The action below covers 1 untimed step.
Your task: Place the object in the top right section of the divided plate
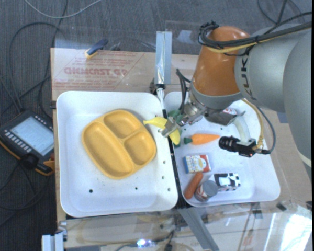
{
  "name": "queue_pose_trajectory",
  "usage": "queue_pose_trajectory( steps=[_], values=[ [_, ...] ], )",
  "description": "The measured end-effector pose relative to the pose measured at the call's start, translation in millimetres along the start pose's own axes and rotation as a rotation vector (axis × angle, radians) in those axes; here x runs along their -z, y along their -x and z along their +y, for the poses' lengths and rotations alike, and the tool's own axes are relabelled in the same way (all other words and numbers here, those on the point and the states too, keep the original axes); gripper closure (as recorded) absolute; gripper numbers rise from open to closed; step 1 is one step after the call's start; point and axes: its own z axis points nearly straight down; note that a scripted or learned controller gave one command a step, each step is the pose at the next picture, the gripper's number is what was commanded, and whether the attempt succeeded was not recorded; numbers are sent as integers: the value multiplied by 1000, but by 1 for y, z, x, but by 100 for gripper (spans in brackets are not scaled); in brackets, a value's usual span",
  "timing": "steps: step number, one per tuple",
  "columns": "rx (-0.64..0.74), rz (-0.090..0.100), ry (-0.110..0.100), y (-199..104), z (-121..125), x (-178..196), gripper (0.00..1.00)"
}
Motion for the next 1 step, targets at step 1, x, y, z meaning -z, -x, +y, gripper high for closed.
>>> queue_pose_trajectory(
  steps=[1],
  values=[
    [0, 0, 1, 0, 0, 0, 0]
  ],
)
